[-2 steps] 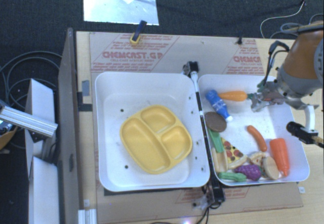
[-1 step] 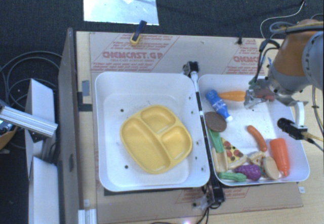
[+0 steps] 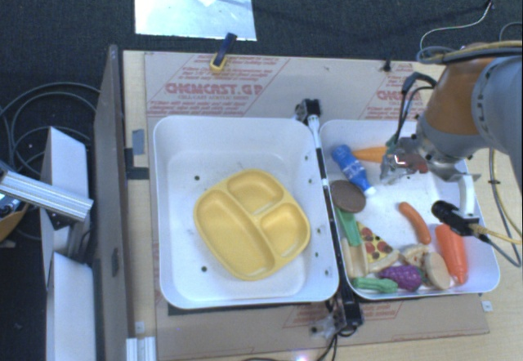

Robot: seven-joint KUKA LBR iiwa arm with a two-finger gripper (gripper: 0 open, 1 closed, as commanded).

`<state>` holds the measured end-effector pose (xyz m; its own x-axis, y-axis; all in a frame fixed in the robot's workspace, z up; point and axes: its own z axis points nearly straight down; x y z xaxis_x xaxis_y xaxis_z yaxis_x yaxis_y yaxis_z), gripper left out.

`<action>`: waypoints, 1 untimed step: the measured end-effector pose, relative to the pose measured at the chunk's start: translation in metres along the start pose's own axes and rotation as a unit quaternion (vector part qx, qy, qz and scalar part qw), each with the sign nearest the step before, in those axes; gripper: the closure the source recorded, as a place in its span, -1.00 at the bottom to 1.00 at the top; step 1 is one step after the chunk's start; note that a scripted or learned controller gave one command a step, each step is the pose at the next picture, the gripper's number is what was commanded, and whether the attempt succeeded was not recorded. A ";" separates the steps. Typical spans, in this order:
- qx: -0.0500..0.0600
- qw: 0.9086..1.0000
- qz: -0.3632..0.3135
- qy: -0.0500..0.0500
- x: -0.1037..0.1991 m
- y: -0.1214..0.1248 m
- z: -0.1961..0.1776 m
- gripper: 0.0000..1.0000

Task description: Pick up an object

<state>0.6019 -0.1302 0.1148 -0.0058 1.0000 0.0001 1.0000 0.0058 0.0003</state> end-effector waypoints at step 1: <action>-0.003 1.000 0.006 -0.003 -0.082 -0.020 -0.056 1.00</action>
<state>0.5827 -0.2127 0.1711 0.0052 1.0000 -0.0060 1.0000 -0.0052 0.0065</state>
